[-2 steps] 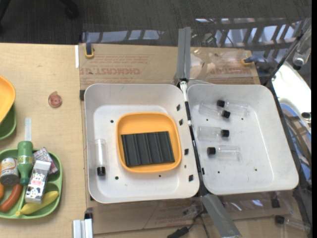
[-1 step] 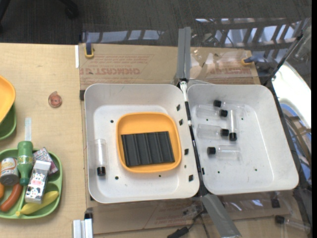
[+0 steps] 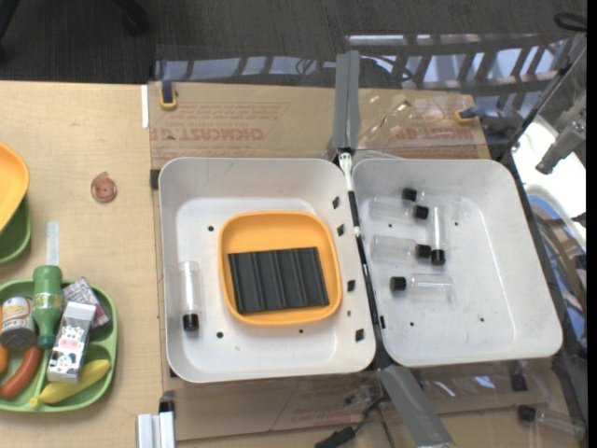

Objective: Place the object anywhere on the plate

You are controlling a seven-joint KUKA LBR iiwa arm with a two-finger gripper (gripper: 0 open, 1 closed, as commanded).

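Orange plastic plate (image 3: 280,234) with a dark ribbed insert sits in the middle of the left white bin (image 3: 187,185), and I see nothing resting on it. One clear tube with a black cap (image 3: 189,294) lies just left of the plate; four more capped tubes (image 3: 424,241) lie in the right white bin (image 3: 504,325), beyond the plate's right side. I judge the placing not yet begun: grasp, carry and release all remain. I cannot tell the gripper's state.
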